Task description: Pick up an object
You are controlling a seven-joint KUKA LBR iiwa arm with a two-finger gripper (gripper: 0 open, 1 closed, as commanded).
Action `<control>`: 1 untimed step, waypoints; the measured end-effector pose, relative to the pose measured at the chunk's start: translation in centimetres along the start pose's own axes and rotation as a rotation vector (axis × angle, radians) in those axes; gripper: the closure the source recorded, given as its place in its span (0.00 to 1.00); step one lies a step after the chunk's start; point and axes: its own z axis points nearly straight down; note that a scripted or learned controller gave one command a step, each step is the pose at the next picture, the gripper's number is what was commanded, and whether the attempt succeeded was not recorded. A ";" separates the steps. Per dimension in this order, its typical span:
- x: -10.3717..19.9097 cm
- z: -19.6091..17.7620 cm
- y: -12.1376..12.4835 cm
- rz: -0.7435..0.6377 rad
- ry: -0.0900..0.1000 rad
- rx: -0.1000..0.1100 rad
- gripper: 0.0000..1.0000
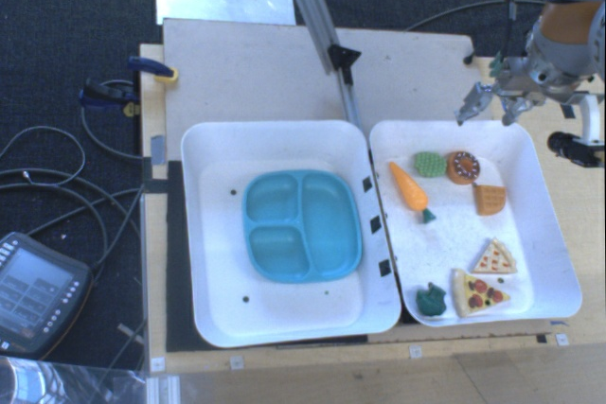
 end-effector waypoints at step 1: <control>0.0 0.0 0.0 -0.001 -0.001 0.000 0.00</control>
